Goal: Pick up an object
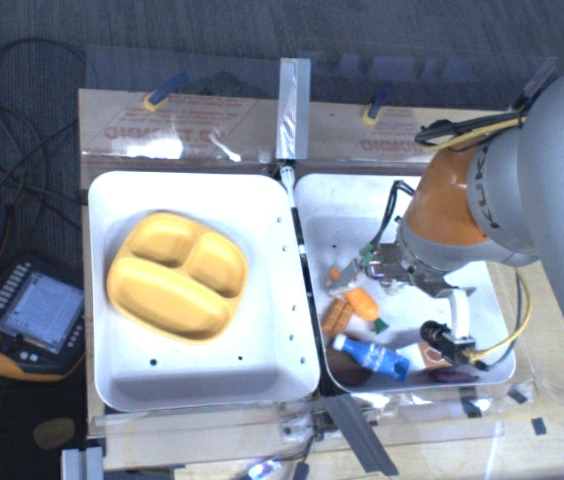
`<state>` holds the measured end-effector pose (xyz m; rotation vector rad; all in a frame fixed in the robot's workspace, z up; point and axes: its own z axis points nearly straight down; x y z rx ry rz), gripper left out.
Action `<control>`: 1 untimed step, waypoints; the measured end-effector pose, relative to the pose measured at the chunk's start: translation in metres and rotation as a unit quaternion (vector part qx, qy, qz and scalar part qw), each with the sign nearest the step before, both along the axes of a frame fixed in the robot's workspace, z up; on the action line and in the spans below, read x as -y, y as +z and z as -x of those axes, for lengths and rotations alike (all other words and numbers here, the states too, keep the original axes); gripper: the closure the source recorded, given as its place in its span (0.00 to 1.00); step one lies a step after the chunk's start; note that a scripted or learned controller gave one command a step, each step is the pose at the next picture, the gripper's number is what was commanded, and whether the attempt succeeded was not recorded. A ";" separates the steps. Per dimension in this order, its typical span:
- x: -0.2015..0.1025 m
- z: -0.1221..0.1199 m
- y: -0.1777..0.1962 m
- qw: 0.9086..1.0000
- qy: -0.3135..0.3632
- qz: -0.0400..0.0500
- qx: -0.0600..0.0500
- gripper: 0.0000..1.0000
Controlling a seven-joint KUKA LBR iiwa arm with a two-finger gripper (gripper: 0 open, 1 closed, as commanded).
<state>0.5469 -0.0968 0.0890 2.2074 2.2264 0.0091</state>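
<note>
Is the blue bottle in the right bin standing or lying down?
Lying down. The blue bottle rests on its side near the right bin's front wall, white cap toward the left bin.

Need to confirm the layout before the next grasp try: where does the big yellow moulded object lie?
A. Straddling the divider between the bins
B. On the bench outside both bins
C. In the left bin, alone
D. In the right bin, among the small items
C: the yellow object lies wholly inside the left bin, while the small items such as the blue bottle and orange pieces are in the right bin.
</note>
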 end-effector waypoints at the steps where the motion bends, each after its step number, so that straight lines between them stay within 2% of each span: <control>1: 0.000 -0.001 0.009 1.000 0.000 -0.001 0.001 1.00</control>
